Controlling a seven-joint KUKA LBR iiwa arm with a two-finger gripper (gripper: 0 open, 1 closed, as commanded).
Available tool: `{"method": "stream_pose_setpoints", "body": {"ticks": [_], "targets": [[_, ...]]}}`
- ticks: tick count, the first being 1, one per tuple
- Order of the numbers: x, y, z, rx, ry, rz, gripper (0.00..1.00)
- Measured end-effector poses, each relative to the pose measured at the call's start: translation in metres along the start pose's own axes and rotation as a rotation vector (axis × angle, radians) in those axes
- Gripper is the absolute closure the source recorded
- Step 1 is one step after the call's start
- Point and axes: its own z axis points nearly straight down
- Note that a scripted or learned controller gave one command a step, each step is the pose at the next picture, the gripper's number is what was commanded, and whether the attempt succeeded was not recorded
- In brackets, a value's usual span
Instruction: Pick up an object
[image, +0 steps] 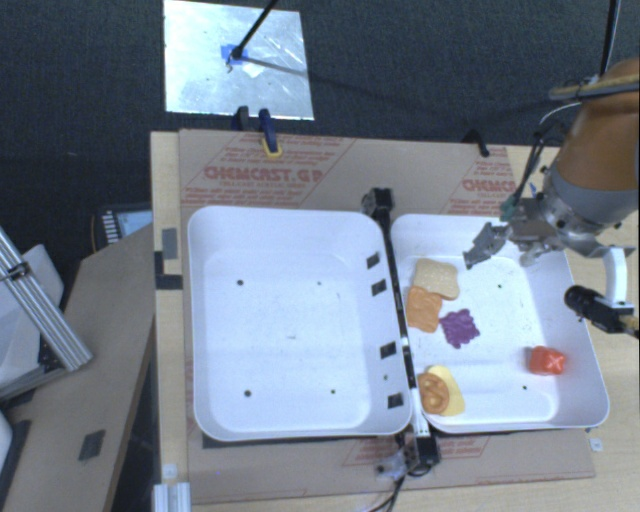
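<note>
The right bin (570, 300) holds several small things. A tan bread-like slice (437, 277) lies next to an orange piece (424, 310), with a purple bunch (460, 327) just right of them. A red object (546, 361) sits near the bin's right wall, and a yellow-orange item (440, 391) rests at the front left corner. My gripper (508, 250) hangs over the back of this bin, up and to the right of the tan slice. Its fingers stand open with nothing between them.
The left bin (290, 320) stands beside the right one, with a black clip-lined divider (395, 300) between them. A black part of the arm (597, 307) sticks out over the right bin's right rim. Cardboard (330, 170) lies under both bins.
</note>
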Motion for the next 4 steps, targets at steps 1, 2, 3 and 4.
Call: {"method": "stream_pose_setpoints", "body": {"ticks": [1, 2, 3, 4], "targets": [[0.054, 0.07, -0.186, -0.023, -0.002, -0.008, 0.0], [0.018, 0.001, -0.286, -0.012, -0.002, 0.004, 0.0], [0.021, 0.005, -0.291, -0.007, -0.002, -0.004, 1.0], [0.088, 0.015, -0.234, 0.003, 0.001, -0.007, 1.0]]}}
